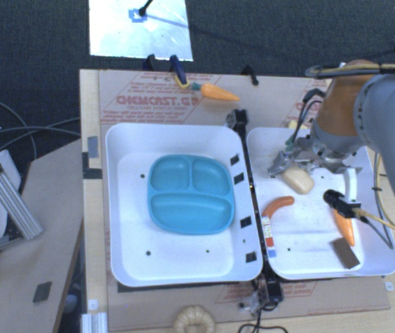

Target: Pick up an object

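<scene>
- Beige ring (194, 319) lies nearest, on the tabletop's front edge outside both bins, so it is likely out of play.
- A brown block (345, 253) sits flat in the near corner of the right bin (301, 269), close to the wall, which looks an awkward spot for a grasp.
- An orange carrot (346, 231) lies just beyond it, pointing towards the block.
- A curved orange sausage (278, 205) rests nearer the bin's left wall, free on all sides.
- The cream lump (298, 181) lies just past the sausage, in the far half of the right bin. The claw (285, 164) hangs at its far left edge, touching or nearly so, which makes the lump the probable target. Whether the claw is wide or narrow I cannot tell, and nothing shows it holding the lump.
- The blue plate (190, 193) lies centred in the left bin (124, 186), well apart from the arm.
- A second carrot (214, 92) lies farthest, on the cardboard behind the bins.
</scene>
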Available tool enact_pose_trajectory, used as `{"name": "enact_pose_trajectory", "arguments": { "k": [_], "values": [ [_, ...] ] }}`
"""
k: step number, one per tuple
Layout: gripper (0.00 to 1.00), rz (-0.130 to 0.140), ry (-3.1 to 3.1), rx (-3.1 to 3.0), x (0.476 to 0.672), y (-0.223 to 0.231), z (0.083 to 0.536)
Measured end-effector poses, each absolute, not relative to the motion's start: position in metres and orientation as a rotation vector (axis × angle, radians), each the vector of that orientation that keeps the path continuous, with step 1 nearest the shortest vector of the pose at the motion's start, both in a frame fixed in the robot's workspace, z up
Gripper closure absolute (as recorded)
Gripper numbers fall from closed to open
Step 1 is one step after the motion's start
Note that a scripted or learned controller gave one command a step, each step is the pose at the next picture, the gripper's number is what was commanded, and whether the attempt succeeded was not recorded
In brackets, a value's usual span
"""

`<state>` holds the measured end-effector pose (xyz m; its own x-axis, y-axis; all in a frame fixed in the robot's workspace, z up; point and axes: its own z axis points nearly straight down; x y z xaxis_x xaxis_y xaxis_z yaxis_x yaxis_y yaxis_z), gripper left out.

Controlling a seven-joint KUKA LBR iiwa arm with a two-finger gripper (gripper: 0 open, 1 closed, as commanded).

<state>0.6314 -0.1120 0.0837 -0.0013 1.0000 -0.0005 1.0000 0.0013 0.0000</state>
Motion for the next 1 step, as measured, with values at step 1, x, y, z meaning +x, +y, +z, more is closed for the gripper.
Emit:
{"name": "enact_pose_trajectory", "arguments": {
  "k": [1],
  "values": [
    [1.00,0.007,2.219,2.215,0.6336,-0.1121,0.0976]
  ]
}}
